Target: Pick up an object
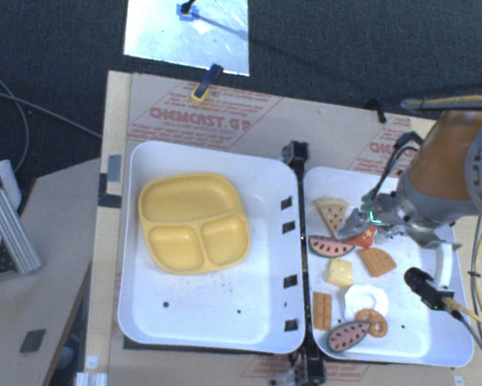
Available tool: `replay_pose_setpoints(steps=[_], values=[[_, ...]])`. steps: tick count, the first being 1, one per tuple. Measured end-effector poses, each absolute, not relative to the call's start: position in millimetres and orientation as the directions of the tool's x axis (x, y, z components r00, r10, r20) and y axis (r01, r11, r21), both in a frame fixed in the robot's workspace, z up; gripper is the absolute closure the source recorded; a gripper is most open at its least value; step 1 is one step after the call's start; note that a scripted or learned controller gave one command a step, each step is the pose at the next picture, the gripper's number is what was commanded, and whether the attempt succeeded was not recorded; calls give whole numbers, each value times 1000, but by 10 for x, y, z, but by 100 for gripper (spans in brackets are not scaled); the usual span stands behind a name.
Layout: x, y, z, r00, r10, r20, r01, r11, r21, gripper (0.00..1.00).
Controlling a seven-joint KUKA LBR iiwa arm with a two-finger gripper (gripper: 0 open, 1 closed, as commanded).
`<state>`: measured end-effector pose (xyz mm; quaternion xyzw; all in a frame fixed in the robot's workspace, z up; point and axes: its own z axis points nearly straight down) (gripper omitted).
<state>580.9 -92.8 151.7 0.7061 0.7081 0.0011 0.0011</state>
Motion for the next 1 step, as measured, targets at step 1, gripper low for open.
replay_pose_setpoints(steps=[1], values=[[6036, -844, 1374, -6, 1000, 0, 1000, 6, 3, 0]])
